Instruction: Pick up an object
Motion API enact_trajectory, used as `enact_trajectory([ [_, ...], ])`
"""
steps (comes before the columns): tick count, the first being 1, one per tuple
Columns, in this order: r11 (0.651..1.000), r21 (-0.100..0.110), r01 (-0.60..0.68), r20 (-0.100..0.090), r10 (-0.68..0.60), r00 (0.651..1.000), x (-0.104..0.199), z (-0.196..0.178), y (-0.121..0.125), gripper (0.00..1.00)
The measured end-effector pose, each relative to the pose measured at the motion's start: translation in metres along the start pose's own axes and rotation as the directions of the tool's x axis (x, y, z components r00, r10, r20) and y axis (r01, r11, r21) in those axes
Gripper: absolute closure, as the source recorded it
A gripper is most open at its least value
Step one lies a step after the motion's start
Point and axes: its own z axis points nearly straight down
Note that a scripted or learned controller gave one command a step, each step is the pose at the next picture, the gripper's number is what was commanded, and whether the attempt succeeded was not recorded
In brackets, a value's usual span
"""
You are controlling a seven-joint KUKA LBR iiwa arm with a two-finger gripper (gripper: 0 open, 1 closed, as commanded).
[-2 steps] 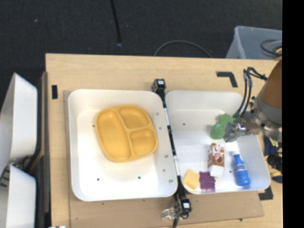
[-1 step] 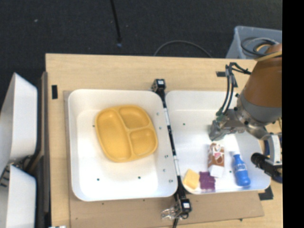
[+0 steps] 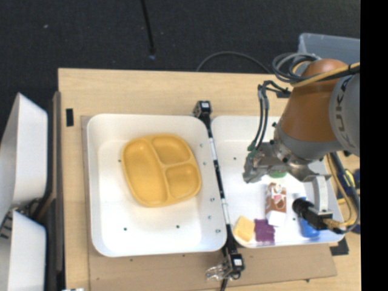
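Red-and-white packet (image 3: pixel 276 198) in the right bin (image 3: pixel 233 138), long axis pointing away from the camera, gripper (image 3: pixel 257 170) just left of its far end, grip state impossible to tell, yellow divided tray (image 3: pixel 161 169) in the left bin (image 3: pixel 103 223)

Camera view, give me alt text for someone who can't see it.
A grey and orange robot arm reaches over the right white bin, its gripper above small items near the front edge. The left bin holds a yellow divided plate.

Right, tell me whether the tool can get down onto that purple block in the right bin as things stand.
Probably yes. The purple block lies uncovered near the right bin's front edge, and the tool hangs above the same bin. A yellow block and a white piece sit close on either side, so finger room looks tight.
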Motion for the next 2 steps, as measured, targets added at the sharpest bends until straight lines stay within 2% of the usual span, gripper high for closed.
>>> enact_trajectory([
  [1,1.0,0.0,0.0,-0.001,0.0,1.0,0.049,0.0,0.001,1.0],
  [2,1.0,0.003,0.001,-0.002,-0.001,1.0,0.098,-0.007,-0.012,1.0],
])
